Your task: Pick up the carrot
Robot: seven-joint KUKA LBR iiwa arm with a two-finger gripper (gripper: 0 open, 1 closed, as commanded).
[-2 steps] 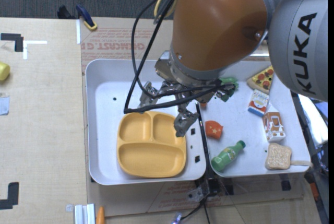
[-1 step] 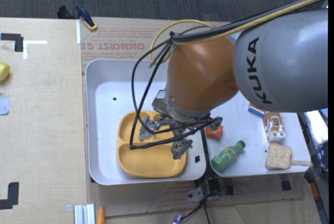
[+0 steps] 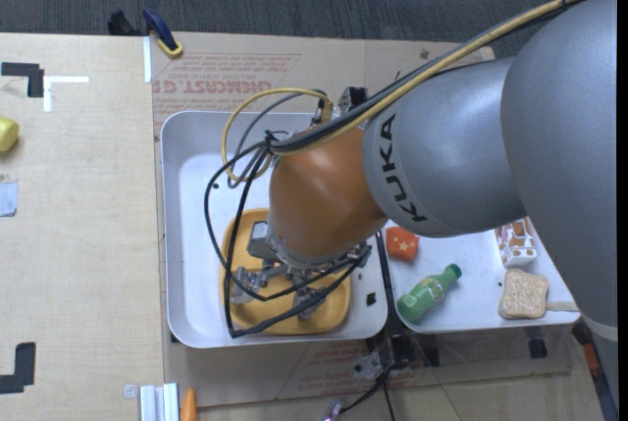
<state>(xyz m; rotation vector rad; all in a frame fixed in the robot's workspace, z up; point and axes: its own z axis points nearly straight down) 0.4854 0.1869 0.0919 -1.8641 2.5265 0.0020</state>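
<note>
My arm's orange wrist (image 3: pixel 319 198) hangs low over the left bin (image 3: pixel 191 242) and hides most of its floor. Below the wrist, my gripper (image 3: pixel 294 287) and its black cables sit just above a flat yellow-orange tray (image 3: pixel 243 306) at the bin's front. A small orange-red item (image 3: pixel 402 243) lies in the right bin (image 3: pixel 461 316), close to the dividing wall and to the right of the gripper. It is too small to tell what it is.
The right bin also holds a green bottle (image 3: pixel 429 293), a slice of bread (image 3: pixel 523 293) and a white packet with red print (image 3: pixel 517 242). A yellow object (image 3: pixel 6 134) lies on the bench at far left. The grey arm covers the upper right.
</note>
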